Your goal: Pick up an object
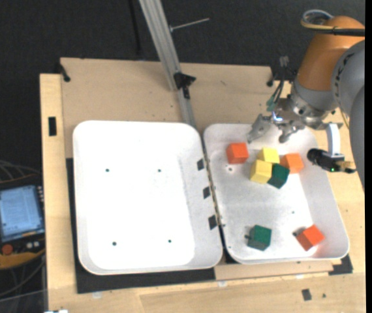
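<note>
Bench (127,87) — pale wooden board top, squared corners, lit evenly from above. Floor (42,18) — dark, near black, around the bench on the far and left sides. Metal pole (163,41) — grey, slanting from the upper edge down to the bench's middle, with a black clamp. Handheld control screen (13,214) — lit bluish, lying left of the bench, with cables beside it.

We note a pale, matt wooden worktop (127,90), two smooth white plastic-looking bins (140,132), and matt-painted blocks (237,152) in the right one.
</note>
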